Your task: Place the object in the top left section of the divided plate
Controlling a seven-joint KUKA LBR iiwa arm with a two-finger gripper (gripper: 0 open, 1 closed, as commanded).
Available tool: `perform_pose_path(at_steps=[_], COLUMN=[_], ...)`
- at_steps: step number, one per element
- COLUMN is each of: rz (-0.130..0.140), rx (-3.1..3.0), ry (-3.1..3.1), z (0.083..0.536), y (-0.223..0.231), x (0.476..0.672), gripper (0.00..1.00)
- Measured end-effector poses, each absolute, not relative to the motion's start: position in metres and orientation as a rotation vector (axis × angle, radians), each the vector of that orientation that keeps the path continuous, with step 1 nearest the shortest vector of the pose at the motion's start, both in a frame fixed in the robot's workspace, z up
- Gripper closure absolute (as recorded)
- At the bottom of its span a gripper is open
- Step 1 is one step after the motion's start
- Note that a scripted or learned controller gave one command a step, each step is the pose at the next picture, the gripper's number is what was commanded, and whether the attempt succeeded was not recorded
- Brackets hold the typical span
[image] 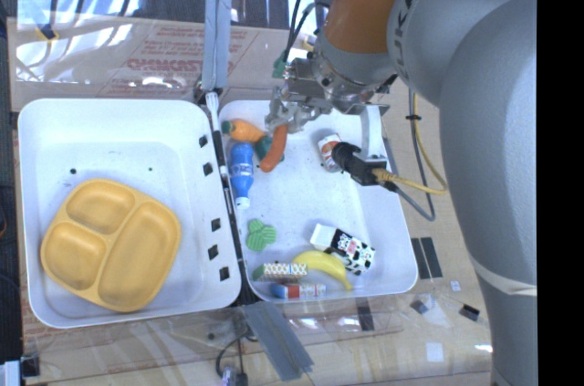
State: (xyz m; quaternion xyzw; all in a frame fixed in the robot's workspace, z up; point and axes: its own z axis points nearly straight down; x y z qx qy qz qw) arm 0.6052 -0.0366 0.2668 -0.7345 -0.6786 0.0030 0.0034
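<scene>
Carrots point(263, 140), blue bottle point(241, 171) crowd beneath the pincer point(285, 114) (banana point(322, 266) apart).

Vantage: we look down from one fixed camera above the worktop point(137, 69), at a slant.
Facing: our view tips toward the far edge, both white bins side by side, the left bin point(36, 193) and the right bin point(397, 238) seen whole.
Nearness: we sit close enough that the grey arm point(474, 101), reaching in from our right, looms large in the upper right corner.
Near edge: the bins' front rims lie just above our bottom border.
</scene>
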Motion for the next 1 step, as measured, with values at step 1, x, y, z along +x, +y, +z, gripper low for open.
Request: perform_pose_path(at_steps=[1], rz=[0.01], rx=[-2.559], ry=[-1.813], z=[0.2386], y=[0.056], x=[0.5982], gripper=[1.0])
